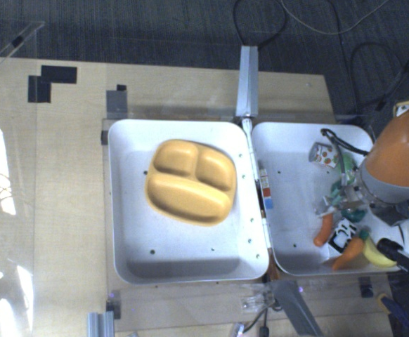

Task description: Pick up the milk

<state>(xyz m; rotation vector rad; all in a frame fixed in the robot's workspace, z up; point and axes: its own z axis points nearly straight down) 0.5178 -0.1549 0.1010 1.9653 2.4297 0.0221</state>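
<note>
Altogether two shallow white bins sit side by side on the pale worktop (64, 209), parted by a metal rail (249, 83) that runs up from their shared edge. One thing lies in the left bin (120, 258): a large yellow sectioned tray (190, 181), turned a little off square, with three hollows, one long and two smaller. The right bin (289, 244) carries the clutter, all of it crowded toward its right side. I count two orange carrots: one (322, 230) standing slantwise near the middle of the heap, the other (350, 253) lying at the bin's lower right corner. One yellow banana (375, 256) lies just beside that second carrot. Between the two carrots sits one small black-and-white carton, which I take to be the milk (342, 236), touching or nearly touching both. One small white cup with orange and dark marks (322, 153) lies apart, nearer the bin's upper edge. The single grey arm with its orange band (398, 153) reaches in from the right, and its claw (345, 199) hangs over the heap just above the milk; from this slant I cannot tell how the claw is set, nor whether anything is caught in it.
</note>
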